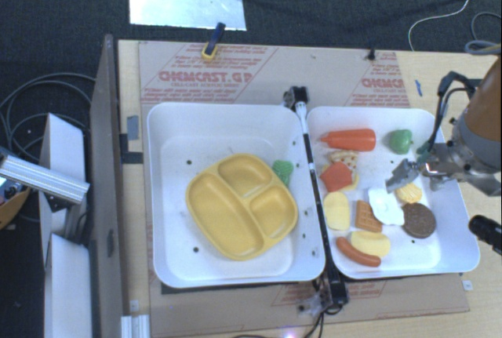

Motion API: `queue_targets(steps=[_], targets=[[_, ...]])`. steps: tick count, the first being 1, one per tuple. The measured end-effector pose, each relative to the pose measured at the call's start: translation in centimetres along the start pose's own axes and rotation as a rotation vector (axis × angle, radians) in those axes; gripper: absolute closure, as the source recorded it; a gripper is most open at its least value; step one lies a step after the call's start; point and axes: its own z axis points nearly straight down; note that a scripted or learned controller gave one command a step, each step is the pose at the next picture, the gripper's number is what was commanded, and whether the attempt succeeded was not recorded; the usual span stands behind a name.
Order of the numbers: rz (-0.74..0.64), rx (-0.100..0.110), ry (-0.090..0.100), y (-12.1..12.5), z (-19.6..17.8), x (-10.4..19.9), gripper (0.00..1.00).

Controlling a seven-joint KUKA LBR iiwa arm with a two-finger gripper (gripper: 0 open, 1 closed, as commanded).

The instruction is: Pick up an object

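Nothing is picked up yet. The pincer point(409, 172) hangs low in the right bin point(451, 250), its fingers apart and holding nothing. It sits just above the white piece point(386, 207), with a yellow ridged piece point(409, 193) just right of that. Closing and lifting remain.

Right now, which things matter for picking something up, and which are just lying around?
For the job: gripper, yellow ridged piece, white piece, brown cookie, carrot, sausage.

Lying about: yellow divided tray, small green piece, cardboard sheet.
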Motion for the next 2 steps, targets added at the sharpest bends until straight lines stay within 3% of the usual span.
queue_targets(steps=[1, 2], targets=[[-0.002, 0.007, 0.002, 2.1, 9.0, 1.2, 0.00], [0.003, -0.006, -0.004, 1.0, 15.9, 1.3, 0.00]])
